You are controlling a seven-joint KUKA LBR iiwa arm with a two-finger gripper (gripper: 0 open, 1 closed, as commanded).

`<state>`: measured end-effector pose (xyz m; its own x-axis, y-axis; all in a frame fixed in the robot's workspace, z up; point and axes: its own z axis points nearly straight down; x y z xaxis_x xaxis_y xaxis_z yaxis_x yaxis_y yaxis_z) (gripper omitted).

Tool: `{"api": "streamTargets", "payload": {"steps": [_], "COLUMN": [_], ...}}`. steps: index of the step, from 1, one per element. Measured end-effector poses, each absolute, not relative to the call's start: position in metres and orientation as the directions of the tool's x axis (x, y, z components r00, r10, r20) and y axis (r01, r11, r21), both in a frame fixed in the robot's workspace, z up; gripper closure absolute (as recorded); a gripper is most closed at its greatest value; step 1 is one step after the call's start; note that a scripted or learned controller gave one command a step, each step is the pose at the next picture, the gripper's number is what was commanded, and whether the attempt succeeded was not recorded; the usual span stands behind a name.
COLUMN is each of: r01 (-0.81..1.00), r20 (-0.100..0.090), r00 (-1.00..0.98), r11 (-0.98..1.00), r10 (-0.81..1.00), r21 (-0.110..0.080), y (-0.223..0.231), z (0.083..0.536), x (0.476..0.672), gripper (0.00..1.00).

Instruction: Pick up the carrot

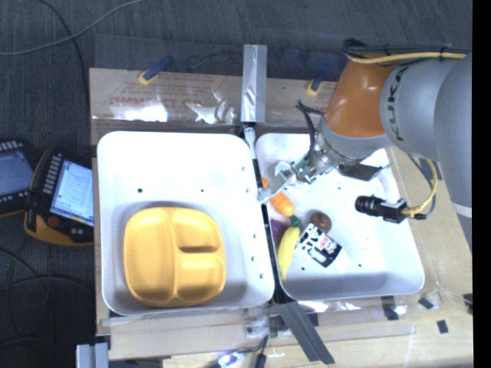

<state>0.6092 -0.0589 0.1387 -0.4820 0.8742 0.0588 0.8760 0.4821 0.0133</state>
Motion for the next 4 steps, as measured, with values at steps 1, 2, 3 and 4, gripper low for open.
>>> {"api": "streamTargets", "payload": {"steps": [1,2,3,4], "r01": [0.827,0.828,0.745,0.607], "r20": [0.044,0.044,0.001,-0.002], "r00": [-0.562,-0.561,-0.668,-0.795], "r11": [0.561,0.560,0.668,0.795], "r10": [0.826,0.827,0.745,0.607], "r21": [0.030,0.030,0.002,-0.002], "y": [-0.060,-0.060,-0.008,-0.049], "z": [0.144,0.144,0.198,0.184], "x": [0.610,0.610,0.615,0.611], "gripper": [0.00,0.00,0.00,0.00]}}
